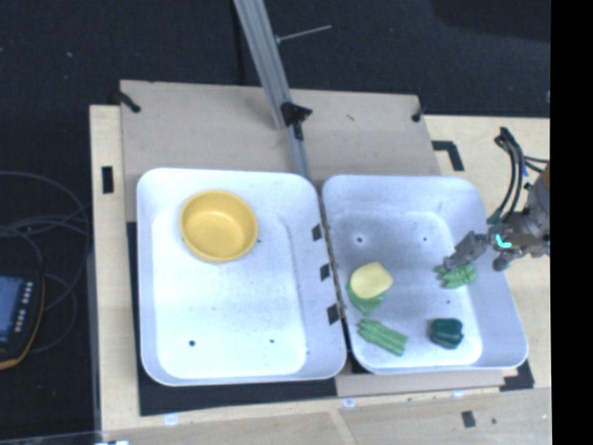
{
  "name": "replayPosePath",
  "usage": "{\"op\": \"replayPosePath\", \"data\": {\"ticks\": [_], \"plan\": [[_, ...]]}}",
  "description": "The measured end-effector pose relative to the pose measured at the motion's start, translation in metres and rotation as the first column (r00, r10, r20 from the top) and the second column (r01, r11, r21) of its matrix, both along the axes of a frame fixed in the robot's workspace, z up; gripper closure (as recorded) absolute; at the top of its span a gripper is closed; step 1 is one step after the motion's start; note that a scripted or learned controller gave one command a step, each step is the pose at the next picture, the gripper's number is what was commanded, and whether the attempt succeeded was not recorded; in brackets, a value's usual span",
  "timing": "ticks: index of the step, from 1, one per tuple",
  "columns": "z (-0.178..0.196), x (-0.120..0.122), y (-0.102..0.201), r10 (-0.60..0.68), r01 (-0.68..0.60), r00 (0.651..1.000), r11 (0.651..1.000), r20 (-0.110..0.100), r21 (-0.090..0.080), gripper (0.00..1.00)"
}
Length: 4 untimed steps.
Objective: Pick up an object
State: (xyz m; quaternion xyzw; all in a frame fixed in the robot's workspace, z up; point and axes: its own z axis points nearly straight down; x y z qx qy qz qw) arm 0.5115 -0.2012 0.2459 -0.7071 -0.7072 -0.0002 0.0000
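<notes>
The right bin (408,202) holds several small items. A light green piece (457,275) lies near its right wall. A yellow-green rounded piece (370,282) sits near the middle, a ridged green piece (383,336) at the front, and a dark green piece (447,332) at the front right. My gripper (482,258) reaches in over the bin's right rim, just above and to the right of the light green piece. Its fingers stand open, one finger (468,246) close over that piece. Nothing is held between them.
A yellow bowl (220,225) stands at the back of the left bin (232,341). A grey metal rail (264,54) slants down from the top to the gap between the bins. Cables (511,170) hang by the arm at the right.
</notes>
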Motion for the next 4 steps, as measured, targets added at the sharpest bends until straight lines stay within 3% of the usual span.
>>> {"op": "replayPosePath", "data": {"ticks": [1, 4], "plan": [[0.000, 0.000, 0.000, 0.000, 0.000, 1.000, 1.000, 0.000, 0.000, 0.00], [-0.146, 0.013, 0.004, -0.001, 0.001, 1.000, 1.000, 0.000, -0.001, 0.00]]}}
